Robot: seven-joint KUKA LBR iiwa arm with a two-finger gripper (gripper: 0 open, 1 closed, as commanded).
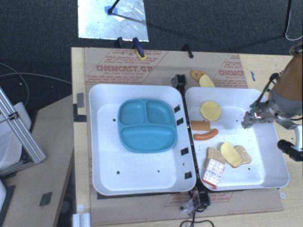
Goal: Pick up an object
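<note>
- Looking down on the bench, I judged the task to be at the approach step: the gripper [249, 118] hung over the right side of the right bin [272, 174], and nothing showed between its tips.
- I could not tell from this view whether the tool was released or clenched; it was too small and dark against the white floor.
- No single target was named, so I took anything in that bin as a candidate. All of it lay left of the gripper and apart from it.
- Nearest was the round yellow disc [210, 110], toward the far side of the bin.
- Just nearer than the disc lay a short brown sausage piece [200, 125] and, touching or almost touching it, an orange-red hot dog [206, 135].
- At the near side sat a yellow oval piece [231, 154] resting on top of tan cracker-like slices [243, 153], with a small printed carton [214, 171] at the near left corner, leaning toward the dividing wall.
- The next move, as I read it, called for carrying the gripper left over one item, lining up, then descending; the flat disc looked hard to pinch, the hot dog easier.
- The left bin [102, 126] held a blue sectioned plate [147, 126], lying flat in the middle with its compartments bare.
- Beyond the right bin, a yellow and orange piece [203, 78] lay on the cardboard [227, 67].
</note>
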